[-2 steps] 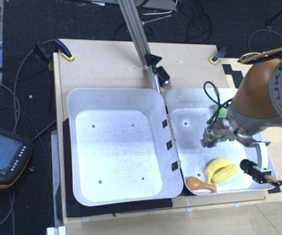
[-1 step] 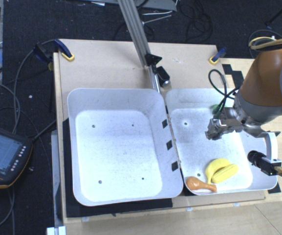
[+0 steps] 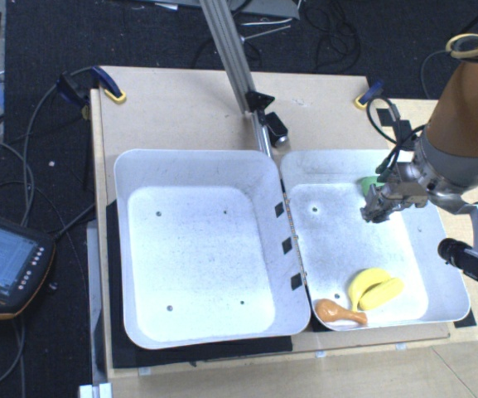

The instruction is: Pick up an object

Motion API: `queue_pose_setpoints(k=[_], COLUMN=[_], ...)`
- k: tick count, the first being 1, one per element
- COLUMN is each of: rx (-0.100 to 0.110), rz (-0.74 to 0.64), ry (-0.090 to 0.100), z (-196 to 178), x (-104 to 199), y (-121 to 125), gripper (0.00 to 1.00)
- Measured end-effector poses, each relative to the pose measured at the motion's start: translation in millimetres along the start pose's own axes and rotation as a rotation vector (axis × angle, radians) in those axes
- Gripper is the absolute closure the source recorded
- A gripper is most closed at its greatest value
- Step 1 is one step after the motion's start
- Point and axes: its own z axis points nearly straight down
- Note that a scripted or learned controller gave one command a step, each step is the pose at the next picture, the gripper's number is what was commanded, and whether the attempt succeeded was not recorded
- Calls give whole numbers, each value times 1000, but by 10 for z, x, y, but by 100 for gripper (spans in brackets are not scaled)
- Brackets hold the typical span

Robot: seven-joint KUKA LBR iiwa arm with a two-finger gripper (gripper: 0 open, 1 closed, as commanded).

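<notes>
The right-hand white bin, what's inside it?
Near the front wall of the right bin lie a yellow banana-like piece and an orange piece. A green object sits farther back, mostly covered by the gripper, so its shape is unclear.

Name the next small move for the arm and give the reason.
Probably bring the hand toward the view's bottom edge, to stand over the yellow object. The hand hangs over the upper part of the right bin, with a green object beside it, while the yellow object lies near the bin's lower rim.
</notes>
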Motion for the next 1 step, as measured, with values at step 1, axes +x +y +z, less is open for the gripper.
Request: queue_pose_setpoints(k=[1], rx=[6], rz=[-4], ry=[1], z=[199], x=[542], y=[-40], gripper=[100])
